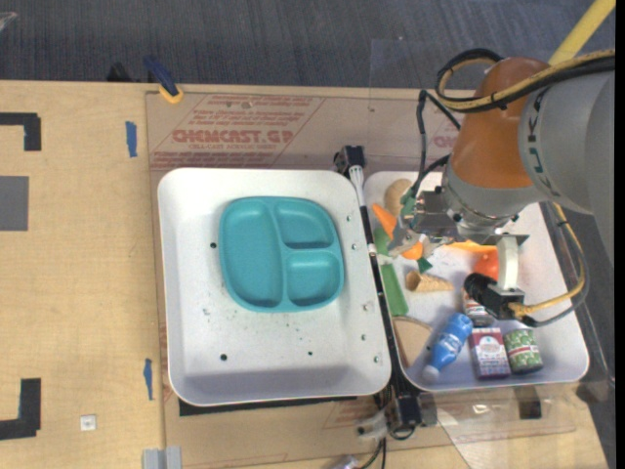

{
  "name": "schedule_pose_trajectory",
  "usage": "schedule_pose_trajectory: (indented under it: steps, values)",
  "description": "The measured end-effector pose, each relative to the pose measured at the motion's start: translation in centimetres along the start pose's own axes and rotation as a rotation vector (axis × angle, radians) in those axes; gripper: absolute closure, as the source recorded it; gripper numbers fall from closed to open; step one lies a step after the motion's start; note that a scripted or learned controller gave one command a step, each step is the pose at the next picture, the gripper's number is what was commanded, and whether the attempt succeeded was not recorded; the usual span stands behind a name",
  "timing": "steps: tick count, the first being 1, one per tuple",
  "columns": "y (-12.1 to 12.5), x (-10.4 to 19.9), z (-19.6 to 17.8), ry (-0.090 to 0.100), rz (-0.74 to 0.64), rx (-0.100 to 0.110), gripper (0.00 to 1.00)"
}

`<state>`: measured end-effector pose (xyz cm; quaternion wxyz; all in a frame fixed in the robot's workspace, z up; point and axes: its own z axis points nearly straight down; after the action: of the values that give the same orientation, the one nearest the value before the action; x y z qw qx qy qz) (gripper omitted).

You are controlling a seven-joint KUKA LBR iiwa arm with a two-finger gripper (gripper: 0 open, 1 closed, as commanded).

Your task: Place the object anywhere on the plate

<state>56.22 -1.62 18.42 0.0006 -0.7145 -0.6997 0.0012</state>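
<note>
While the arm [508, 154] leans over the right bin [571, 360], the plate [283, 252] sits bare in the left bin [186, 360].
I can't tell what the claw [425, 225] is doing. It hangs over orange [386, 221] and green [394, 286] bits; best pick one clear of its neighbours.

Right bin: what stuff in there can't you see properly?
- Claw: the arm's wrist covers it in the camera view; open or shut is unclear.
- Toys under the arm in the right bin: partly hidden.
- Can and box labels: too small to read.
</note>
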Motion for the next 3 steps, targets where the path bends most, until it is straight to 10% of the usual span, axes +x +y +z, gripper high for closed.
schedule_pose_trajectory:
  steps: [3]
  values:
    - [3.7, 24.7, -4.2, 0.006, 0.289, -0.004, 1.0]
